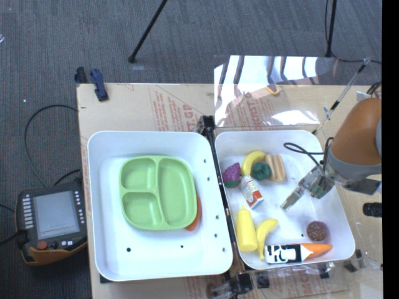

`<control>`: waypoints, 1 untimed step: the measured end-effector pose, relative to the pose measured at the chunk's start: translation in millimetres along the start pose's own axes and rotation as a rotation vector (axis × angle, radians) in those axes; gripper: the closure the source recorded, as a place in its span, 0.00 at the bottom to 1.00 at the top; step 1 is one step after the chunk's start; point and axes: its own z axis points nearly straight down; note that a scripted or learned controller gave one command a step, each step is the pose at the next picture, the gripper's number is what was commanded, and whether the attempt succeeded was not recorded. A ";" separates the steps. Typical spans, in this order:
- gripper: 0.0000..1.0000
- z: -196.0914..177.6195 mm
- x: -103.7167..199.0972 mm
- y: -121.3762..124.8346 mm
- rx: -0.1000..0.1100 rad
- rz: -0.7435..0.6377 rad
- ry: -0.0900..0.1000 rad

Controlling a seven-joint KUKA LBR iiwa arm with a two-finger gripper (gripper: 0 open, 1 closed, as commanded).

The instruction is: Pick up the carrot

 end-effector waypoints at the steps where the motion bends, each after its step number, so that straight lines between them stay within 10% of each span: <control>1: 0.00 0.7 25.2 80.9 -0.001 -0.234 0.001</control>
